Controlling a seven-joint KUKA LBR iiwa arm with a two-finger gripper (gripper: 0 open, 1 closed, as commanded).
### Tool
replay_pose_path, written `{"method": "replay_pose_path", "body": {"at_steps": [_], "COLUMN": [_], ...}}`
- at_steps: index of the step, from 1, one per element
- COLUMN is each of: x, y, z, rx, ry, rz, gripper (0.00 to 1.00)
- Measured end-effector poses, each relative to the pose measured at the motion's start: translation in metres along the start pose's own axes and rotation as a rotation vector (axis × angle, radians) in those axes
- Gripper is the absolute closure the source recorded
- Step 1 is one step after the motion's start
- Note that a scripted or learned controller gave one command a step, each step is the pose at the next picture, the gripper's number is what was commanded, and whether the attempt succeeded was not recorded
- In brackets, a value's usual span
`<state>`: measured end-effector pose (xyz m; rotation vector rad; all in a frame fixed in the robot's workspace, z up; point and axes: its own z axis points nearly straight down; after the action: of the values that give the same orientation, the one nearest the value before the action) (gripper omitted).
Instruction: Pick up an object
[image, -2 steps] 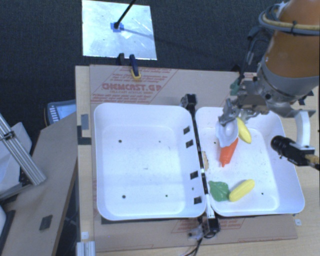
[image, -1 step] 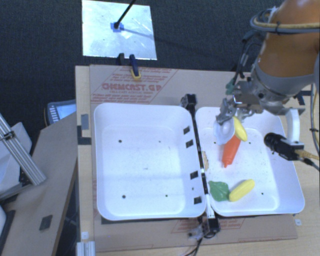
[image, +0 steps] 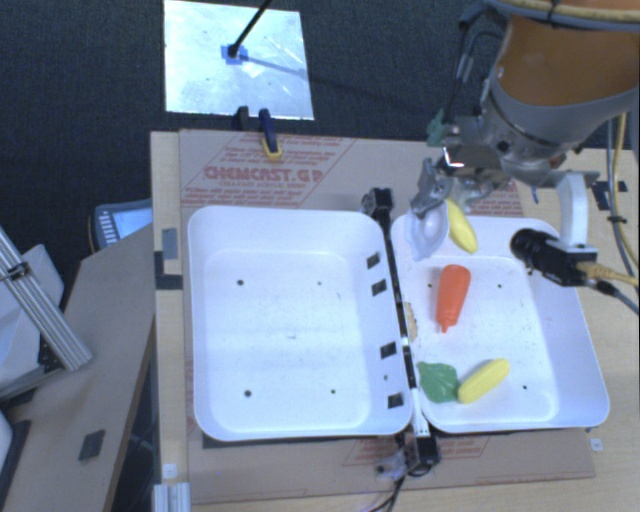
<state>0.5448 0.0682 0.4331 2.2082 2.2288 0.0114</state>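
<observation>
Foil sheet (image: 238, 60) — behind bins, w/ clamp (image: 268, 135)

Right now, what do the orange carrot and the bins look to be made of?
Orange carrot: looks like molded plastic toy food, smooth, uniform colour with a soft sheen; could be rubber. Left bin and right bin: thin white formed plastic, semi-gloss, with rounded corners and rims; probably vacuum-formed, though the view can't confirm it.

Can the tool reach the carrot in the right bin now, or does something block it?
Probably yes. The carrot lies alone and uncovered, just below the tool, with bare bin floor around it.
</observation>
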Motion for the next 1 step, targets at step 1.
{"method": "replay_pose_path", "body": {"at_steps": [1], "x": [0.0391], "y": [-0.0053], "z": [-0.0507], "rx": [0.001], "ry": [0.0], "rz": [0.002], "gripper": [1.0]}}
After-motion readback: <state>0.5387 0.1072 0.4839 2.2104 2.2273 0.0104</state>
